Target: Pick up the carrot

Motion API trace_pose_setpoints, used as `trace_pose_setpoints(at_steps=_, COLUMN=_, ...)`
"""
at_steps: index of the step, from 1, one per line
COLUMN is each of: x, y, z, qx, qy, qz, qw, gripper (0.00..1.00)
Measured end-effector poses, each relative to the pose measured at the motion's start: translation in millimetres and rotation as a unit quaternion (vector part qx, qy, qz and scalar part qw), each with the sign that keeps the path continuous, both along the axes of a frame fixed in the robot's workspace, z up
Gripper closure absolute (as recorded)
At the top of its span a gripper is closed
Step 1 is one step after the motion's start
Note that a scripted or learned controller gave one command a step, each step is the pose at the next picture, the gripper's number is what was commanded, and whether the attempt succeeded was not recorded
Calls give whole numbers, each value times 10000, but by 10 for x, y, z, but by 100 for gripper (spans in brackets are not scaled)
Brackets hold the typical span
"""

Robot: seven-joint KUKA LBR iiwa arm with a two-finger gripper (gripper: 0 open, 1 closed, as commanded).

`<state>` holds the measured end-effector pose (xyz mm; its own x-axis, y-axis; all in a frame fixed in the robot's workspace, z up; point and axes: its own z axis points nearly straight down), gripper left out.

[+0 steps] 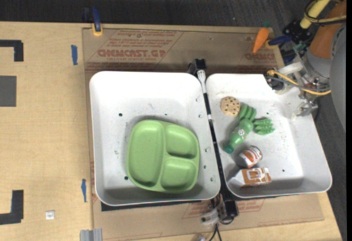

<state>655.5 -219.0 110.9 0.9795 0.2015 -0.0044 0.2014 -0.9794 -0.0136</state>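
Note:
The carrot (pixel 260 39), orange with a green top, lies on the cardboard bench behind the right bin's far edge, outside both bins. My gripper (pixel 295 93) hangs over the far right corner of the right bin (pixel 308 152), below and to the right of the carrot and apart from it. Cables and metal parts crowd the wrist. Nothing shows in the gripper.
The right bin holds a cookie (pixel 230 105), a green bottle (pixel 241 132), a green leafy toy (pixel 264 126), a small can (pixel 250 155) and an orange box (pixel 256 176). A green divided plate (pixel 163 154) lies in the left bin (pixel 110 102). Blue clamps (pixel 286 33) sit near the carrot.

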Motion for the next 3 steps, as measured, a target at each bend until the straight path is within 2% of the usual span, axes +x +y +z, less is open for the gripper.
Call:
trace_pose_setpoints(at_steps=1, x=1, y=-1, z=3, qx=-2, qy=0, qz=0, qw=10000, gripper=0)
trace_pose_setpoints(at_steps=2, x=4, y=-9, z=108, qx=-25, qy=-5, qz=15, qw=10000, gripper=100)
trace_pose_setpoints(at_steps=3, x=9, y=-4, z=209, qx=-23, qy=-5, qz=28, qw=10000, gripper=100)
